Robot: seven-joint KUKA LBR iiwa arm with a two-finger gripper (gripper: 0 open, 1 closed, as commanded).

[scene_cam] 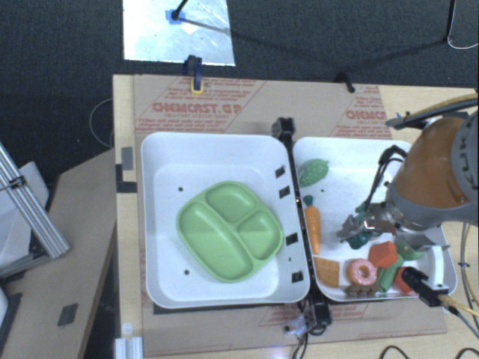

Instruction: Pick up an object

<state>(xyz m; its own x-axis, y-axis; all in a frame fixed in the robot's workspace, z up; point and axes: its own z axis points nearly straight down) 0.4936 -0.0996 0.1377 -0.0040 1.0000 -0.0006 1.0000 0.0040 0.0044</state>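
My gripper (358, 229) hangs low over the middle of the right bin (340, 152), under the orange band of the arm. A small dark green piece sits at its tip; I cannot tell whether it is held. Around it lie toy foods: a carrot (313, 229) to its left, a green leafy piece (313, 172) at the far left, a tan cracker (326, 270), a pink donut (363, 273), an orange-red piece (384, 254) and a green piece (388, 277) near the front.
The left bin (161, 163) holds a light green divided plate (230, 231). Black clips (284, 128) join the bins along the middle wall. The arm's body covers the right bin's right side. Cardboard (224, 103) lies under both bins.
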